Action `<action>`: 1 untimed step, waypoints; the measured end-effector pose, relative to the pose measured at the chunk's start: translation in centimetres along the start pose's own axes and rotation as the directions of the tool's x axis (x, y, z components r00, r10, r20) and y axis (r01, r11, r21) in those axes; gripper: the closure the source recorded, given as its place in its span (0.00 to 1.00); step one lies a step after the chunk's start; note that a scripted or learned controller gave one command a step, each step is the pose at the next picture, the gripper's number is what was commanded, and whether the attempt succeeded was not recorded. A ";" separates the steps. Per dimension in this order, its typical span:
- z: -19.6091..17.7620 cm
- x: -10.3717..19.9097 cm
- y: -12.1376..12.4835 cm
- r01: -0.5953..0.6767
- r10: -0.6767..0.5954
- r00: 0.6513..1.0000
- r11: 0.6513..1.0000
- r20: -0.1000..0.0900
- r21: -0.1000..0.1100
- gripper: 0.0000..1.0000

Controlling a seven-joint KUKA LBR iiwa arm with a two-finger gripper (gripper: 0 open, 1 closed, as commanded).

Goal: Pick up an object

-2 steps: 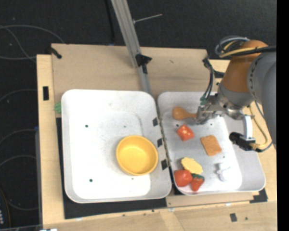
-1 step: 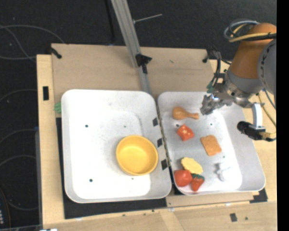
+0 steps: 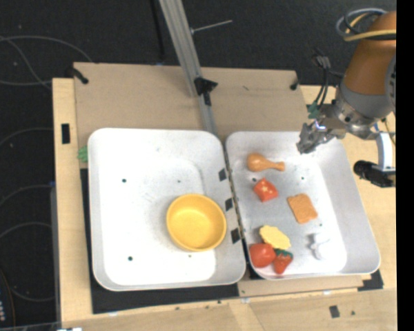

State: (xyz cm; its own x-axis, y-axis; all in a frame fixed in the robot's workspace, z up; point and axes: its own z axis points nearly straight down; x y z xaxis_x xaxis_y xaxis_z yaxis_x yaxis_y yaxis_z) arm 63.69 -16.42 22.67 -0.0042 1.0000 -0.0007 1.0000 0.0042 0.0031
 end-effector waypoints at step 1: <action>0.7 5.1 0.0 -0.002 0.002 1.000 1.000 0.000 0.002 1.00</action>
